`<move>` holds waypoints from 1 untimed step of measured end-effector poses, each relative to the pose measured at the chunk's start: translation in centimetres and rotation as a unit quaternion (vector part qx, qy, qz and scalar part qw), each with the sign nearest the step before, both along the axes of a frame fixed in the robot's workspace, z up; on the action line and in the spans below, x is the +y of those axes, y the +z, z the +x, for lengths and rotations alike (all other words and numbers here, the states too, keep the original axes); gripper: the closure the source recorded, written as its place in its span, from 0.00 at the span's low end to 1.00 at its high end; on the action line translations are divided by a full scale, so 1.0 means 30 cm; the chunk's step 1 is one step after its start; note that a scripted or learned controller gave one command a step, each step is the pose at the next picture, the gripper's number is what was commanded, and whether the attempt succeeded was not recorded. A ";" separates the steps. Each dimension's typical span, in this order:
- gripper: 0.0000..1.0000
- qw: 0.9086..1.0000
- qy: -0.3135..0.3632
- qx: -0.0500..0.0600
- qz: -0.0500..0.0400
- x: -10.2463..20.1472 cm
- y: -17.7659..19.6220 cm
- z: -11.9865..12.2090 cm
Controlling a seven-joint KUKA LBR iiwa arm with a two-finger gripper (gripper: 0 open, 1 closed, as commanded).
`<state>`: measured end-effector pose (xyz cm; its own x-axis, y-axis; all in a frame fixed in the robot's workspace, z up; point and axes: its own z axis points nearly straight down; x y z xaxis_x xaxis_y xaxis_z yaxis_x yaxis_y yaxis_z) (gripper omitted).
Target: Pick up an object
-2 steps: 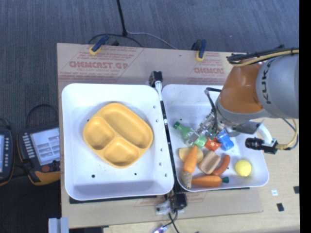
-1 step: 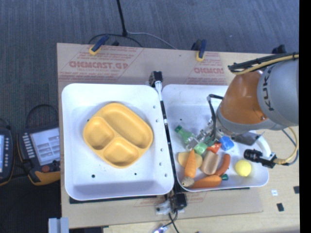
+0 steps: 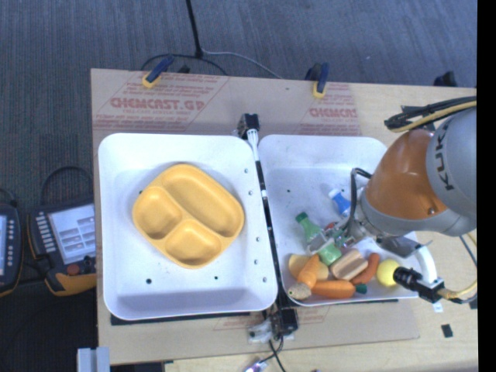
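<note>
While the arm (image 3: 422,188) leans over the right bin (image 3: 310,155), its end effector (image 3: 343,235) sits low among a heap of toy food; whether it is spread or pressed together cannot be told. Just nearer lies a hot dog (image 3: 349,265), with a carrot (image 3: 334,289) beyond that at the near wall. A green bottle (image 3: 308,227) lies just left, a blue piece (image 3: 340,202) just behind. Farther left, the other bin (image 3: 116,177) holds a yellow divided plate (image 3: 187,215).

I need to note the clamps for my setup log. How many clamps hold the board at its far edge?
2. One clamp sits above the left bin; the other clamp sits above the right bin.
</note>
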<state>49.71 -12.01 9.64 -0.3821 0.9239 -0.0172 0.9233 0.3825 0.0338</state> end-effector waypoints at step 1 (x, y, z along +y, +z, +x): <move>1.00 0.995 0.104 0.008 -0.005 0.013 0.005 -0.022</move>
<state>49.05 -11.62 9.81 -0.5649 0.8250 -0.0183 0.8249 0.5651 0.0157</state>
